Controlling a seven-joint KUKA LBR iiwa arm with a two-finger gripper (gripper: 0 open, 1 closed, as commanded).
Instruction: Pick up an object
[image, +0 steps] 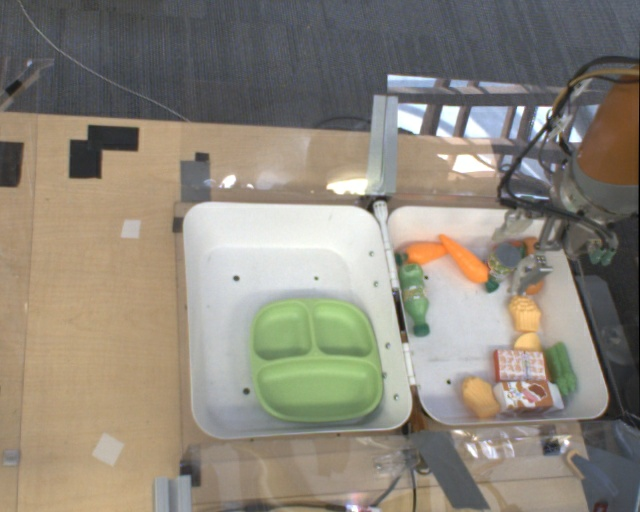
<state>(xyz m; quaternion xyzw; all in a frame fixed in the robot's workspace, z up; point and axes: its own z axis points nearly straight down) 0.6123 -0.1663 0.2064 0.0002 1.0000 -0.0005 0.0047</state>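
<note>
My gripper hangs over the far right part of the right bin, and its fingers stand apart with nothing clearly between them. Just left of it lie an orange carrot and a second orange piece. A yellow toy food sits directly below the gripper. Something small and orange peeks out beside the fingertips, partly hidden. A green bottle lies along the bin's left wall.
At the near end of the right bin are two red and white cartons, a yellow-orange piece and a green piece. The left bin holds a green divided plate. A metal rack stands behind the bins.
</note>
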